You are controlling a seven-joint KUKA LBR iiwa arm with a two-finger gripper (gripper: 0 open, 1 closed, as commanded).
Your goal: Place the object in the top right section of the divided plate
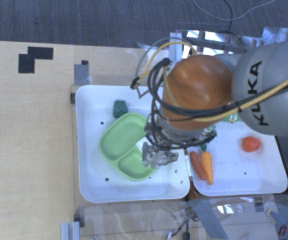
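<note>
A light green divided plate (120, 136) lies tilted in the left white bin (91, 184). My gripper (156, 157) hangs low over the plate's lower right section, at its right rim. The arm's orange band and wrist hide the plate's right edge. A small dark green object (119, 108) rests on the bin floor just above the plate's upper left rim, apart from the gripper. No object is visible at the gripper's tip.
The right bin (269, 181) holds two carrots (203, 166) near its left wall and a red tomato-like piece (251, 144) further right. A green item (230, 117) peeks out under the arm. Cables loop above the wrist.
</note>
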